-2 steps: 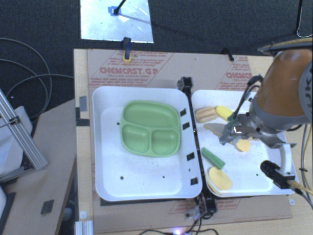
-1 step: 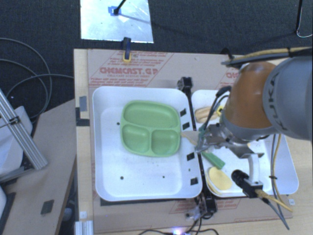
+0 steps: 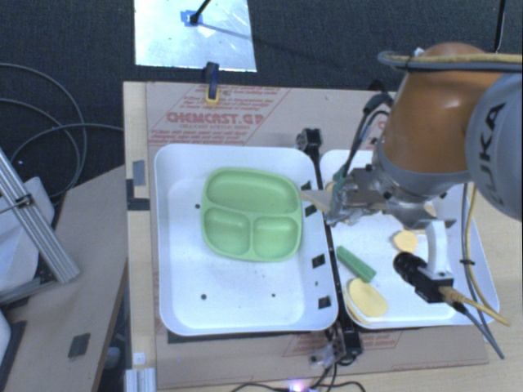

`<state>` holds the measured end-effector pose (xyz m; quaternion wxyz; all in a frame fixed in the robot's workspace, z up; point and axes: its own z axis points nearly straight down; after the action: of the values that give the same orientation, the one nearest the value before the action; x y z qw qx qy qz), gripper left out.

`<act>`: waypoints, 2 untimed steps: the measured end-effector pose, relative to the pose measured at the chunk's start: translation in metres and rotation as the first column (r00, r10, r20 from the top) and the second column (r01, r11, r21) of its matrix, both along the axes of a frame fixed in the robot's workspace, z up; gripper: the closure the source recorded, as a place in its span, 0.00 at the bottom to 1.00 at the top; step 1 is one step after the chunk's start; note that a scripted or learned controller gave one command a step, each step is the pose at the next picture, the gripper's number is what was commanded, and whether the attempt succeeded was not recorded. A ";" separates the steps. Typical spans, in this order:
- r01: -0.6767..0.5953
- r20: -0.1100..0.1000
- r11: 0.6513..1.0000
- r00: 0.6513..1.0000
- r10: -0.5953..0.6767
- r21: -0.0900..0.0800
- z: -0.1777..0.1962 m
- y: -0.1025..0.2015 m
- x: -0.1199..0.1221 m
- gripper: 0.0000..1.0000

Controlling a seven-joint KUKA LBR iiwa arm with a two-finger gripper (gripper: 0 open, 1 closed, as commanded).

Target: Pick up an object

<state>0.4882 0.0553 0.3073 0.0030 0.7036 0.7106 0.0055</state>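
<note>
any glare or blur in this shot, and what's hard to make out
Camera view: strong glare on the metal sheet behind the bench; light is even on the green divided plate; the arm's orange band looms large and soft, so the gripper beneath it is hard to read.

Even, fairly bright overhead light; glare on the metal sheet [image 3: 194, 21] beyond the bench's far edge. Slightly soft focus, perhaps motion blur on the arm [image 3: 445, 121].
</note>
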 end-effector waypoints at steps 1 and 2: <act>0.004 -0.008 1.000 1.000 -0.004 -0.002 0.026 0.005 -0.001 1.00; 0.003 -0.009 1.000 1.000 -0.003 -0.002 0.042 0.029 -0.001 1.00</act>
<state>0.4868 0.0841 0.3494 0.0005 0.7046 0.7096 0.0014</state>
